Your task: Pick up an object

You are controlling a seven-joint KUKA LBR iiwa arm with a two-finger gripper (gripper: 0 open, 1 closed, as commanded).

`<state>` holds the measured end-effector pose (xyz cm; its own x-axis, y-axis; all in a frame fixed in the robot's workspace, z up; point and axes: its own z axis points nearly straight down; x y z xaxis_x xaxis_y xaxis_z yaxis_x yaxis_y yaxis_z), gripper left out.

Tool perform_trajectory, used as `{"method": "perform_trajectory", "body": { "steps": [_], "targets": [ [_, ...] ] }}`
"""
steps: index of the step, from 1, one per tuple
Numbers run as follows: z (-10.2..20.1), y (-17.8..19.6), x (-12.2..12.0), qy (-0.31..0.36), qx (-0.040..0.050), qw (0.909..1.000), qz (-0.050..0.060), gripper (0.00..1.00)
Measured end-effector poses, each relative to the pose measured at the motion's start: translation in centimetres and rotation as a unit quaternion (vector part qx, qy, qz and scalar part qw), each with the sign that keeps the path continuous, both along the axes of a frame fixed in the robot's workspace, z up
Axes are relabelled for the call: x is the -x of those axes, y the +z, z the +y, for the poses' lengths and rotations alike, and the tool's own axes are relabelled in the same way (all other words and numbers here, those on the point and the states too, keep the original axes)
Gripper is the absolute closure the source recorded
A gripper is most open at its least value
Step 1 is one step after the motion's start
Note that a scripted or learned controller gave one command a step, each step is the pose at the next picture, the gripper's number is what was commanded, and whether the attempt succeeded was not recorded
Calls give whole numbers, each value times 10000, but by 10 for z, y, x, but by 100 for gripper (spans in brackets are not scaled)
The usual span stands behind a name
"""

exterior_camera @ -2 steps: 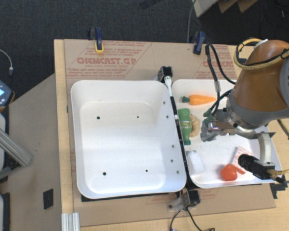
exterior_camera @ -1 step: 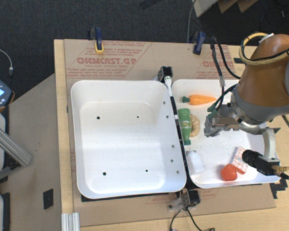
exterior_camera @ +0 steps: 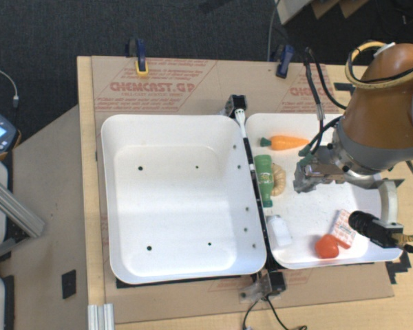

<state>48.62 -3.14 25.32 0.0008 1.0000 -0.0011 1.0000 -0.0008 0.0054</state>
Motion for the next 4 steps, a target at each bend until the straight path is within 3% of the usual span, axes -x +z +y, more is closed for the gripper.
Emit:
{"method": "perform_trajectory", "body": {
  "steps": [4],
  "targets": [
    [0, 40, -2, 5, 8, 10000, -29, 100]
  ]
}}
